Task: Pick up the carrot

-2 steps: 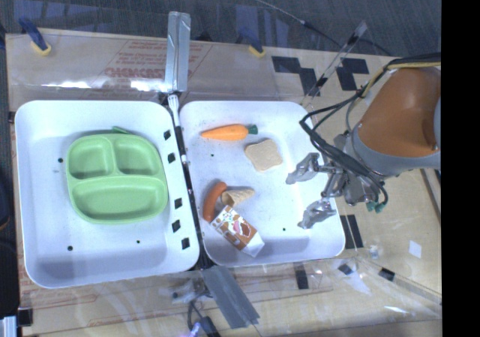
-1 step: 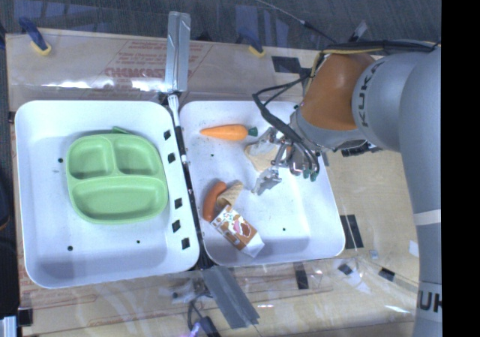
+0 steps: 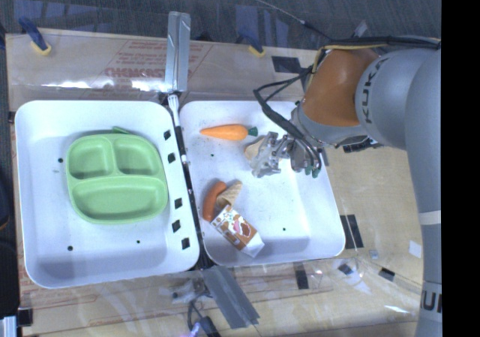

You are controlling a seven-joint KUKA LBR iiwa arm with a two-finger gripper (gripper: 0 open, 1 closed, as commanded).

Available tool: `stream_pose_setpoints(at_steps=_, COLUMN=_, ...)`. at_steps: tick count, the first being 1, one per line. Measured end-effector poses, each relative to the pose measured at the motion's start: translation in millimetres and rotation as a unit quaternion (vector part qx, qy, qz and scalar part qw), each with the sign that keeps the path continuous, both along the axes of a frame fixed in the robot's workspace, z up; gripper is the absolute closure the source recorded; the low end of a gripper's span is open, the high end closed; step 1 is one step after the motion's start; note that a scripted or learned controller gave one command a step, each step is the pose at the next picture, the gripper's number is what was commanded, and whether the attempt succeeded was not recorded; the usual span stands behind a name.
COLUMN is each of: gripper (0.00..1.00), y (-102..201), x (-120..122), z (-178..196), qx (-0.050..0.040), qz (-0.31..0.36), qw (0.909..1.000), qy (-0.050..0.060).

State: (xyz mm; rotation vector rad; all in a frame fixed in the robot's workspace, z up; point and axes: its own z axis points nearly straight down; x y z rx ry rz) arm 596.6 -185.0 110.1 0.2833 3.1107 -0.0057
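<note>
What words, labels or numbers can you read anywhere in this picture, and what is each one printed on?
"KUKA": grey letters down the side of the robot arm, seen sideways and partly cut off by the orange band.
Red print on the cardboard sheet behind the left bin: faded and upside down, too blurred to read.
Snack packet in the right bin: a picture shows, but its print is too small to read.

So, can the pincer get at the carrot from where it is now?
Probably yes. The pincer hangs in the right bin, close to the carrot, and nothing lies on the carrot. A pale item sits between them.
</note>
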Motion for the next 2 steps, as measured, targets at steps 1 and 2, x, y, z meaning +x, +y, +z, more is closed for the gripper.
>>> stream_pose_setpoints(at_steps=1, gripper=1.0, y=45, x=47, z=59, qx=0.003, qz=-0.031, qw=0.9995, qy=0.005)
stream_pose_setpoints(at_steps=2, gripper=1.0, y=174, x=22, z=83, qx=0.0053, qz=-0.103, qw=0.9947, qy=0.008)
